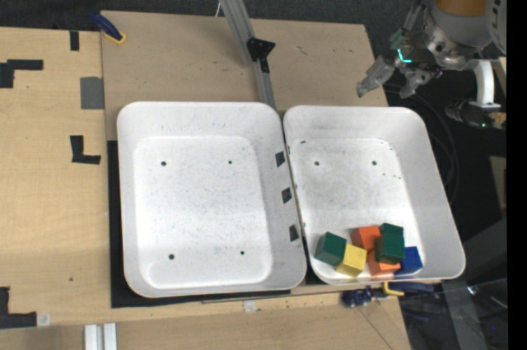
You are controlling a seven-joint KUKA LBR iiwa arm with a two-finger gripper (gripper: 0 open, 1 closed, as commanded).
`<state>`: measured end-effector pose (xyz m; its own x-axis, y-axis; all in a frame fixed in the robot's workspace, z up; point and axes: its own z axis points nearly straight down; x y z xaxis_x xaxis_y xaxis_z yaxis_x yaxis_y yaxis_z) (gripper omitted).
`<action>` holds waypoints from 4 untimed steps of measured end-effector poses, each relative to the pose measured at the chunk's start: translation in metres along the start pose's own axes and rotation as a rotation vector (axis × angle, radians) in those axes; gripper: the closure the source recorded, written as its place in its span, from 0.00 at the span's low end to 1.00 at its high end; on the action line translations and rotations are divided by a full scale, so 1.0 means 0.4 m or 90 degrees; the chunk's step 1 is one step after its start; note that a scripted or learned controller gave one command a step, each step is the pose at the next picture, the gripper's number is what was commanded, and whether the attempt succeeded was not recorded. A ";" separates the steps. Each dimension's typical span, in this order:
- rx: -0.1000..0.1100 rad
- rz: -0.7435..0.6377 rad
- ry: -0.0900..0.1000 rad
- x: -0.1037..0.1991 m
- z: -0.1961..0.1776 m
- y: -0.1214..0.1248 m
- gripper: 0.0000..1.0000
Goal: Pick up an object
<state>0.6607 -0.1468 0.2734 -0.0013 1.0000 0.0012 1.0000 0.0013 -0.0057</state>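
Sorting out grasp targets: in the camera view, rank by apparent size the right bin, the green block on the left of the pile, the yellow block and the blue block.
1. right bin
2. green block
3. yellow block and blue block, which is partly hidden; too close to rank.

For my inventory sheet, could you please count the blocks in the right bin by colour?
Green blocks: 2
Orange blocks: 2
Yellow block: 1
Blue block: 1
Total: 6 blocks, clustered in the near corner of the right bin; any hidden beneath cannot be told.
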 end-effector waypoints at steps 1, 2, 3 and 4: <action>-0.003 0.000 -0.002 -0.001 -0.008 0.001 0.00; 0.001 0.000 -0.001 -0.006 0.128 -0.025 0.00; 0.001 0.000 -0.001 -0.013 0.248 -0.047 0.00; 0.002 0.000 -0.001 -0.011 0.411 -0.047 0.00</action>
<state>0.6409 -0.1511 0.1090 -0.0014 1.0000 -0.0002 1.0000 0.0014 -0.0084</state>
